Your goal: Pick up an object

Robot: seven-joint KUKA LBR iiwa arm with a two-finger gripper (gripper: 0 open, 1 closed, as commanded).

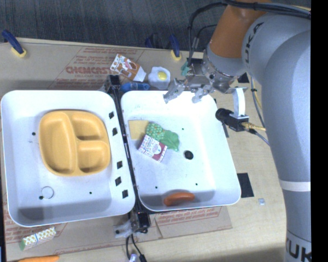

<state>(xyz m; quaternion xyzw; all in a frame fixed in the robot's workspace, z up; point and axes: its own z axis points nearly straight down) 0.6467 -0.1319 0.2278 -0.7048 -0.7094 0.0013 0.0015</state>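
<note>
- My gripper (186,93) hangs over the right bin's (224,162) back edge, fingers spread wide, holding nothing.
- The green pouch (165,136) near the bin's middle looks light and crinkly; I'd pinch its bunched middle.
- The red-and-white packet (153,148) touching it: print unreadable.

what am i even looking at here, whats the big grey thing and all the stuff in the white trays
The big grey thing with the orange band is a robot arm, photographed by one camera fixed above the bench, looking down at a slant. At its end is a two-finger gripper, fingers spread, hovering at the far edge of the right bin with nothing between them. The left bin holds a yellow divided tray. The right bin holds a green toy, a small red-and-white packet, a tan card and an orange item at the near wall. Its job is picking one up.
</note>
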